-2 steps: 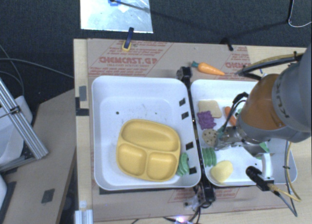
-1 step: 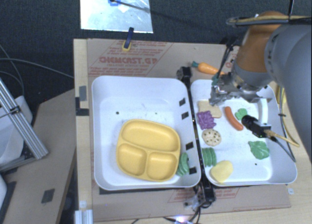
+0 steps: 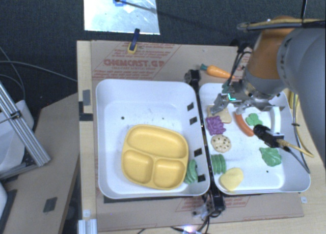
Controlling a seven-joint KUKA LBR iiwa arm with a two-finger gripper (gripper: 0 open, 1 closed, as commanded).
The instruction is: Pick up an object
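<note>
Whether the jaws are spread or pressed together I cannot tell; the gripper (image 3: pixel 222 103) hangs low over the upper left corner of the right bin (image 3: pixel 293 179), and its tip is a blur of grey metal. Nothing shows between its tips, so I judge the step to be the approach or the descent, with no grasp made yet.

Closest beneath it lies a pale piece of toy food (image 3: pixel 220 117), touching or just beside a purple bunch of grapes (image 3: pixel 215 125). Either could be the target. Near them are a round cookie (image 3: pixel 221 143), an orange carrot (image 3: pixel 243 124) and a green leafy piece (image 3: pixel 253 120).

Next, the arm likely needs to settle on one piece and close on it cleanly; the crowding and the nearby bin wall could spoil the grip.

The left bin (image 3: pixel 112 100) holds a yellow divided tray (image 3: pixel 154 155).
</note>
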